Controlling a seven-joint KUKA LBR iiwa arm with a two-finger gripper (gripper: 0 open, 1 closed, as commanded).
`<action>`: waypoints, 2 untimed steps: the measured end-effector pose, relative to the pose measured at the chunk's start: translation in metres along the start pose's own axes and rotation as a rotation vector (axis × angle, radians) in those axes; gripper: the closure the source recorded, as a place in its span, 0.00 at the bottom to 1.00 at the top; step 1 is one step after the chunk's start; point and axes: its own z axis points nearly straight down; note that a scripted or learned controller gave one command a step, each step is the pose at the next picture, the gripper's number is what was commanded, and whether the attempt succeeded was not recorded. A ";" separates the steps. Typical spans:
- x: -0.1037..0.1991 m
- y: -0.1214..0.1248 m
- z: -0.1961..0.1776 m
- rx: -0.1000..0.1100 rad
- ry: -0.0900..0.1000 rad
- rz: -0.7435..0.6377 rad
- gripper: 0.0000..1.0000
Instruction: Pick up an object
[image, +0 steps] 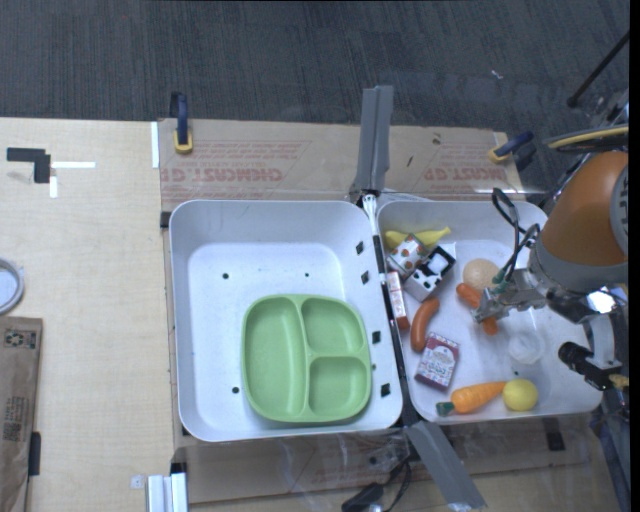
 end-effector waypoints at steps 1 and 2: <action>0.072 -0.007 -0.164 0.000 -0.001 -0.048 1.00; 0.028 -0.022 -0.151 0.001 0.000 -0.132 1.00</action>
